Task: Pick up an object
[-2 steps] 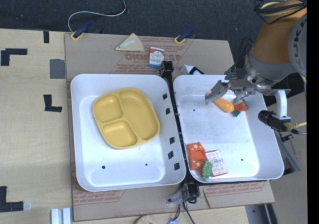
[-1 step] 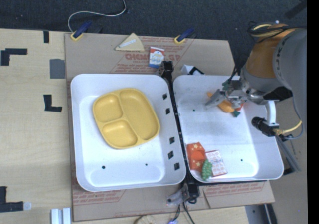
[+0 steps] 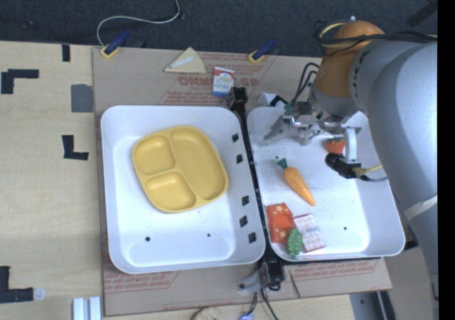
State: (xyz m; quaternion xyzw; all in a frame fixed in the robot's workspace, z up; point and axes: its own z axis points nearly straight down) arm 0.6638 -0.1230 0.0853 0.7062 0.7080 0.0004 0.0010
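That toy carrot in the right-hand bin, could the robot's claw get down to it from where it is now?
Probably yes. The carrot lies by itself on the bin's bare white floor, nothing on top of it, and the claw hangs just beyond it over the same bin.

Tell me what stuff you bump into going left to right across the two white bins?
Yellow divided plate in the left bin → red packet → toy carrot → small orange thing by the gripper in the right bin.

Grey arm (image 3: 402,105) reaching in from the right, orange band above the wrist, jaws (image 3: 288,126) pointing left
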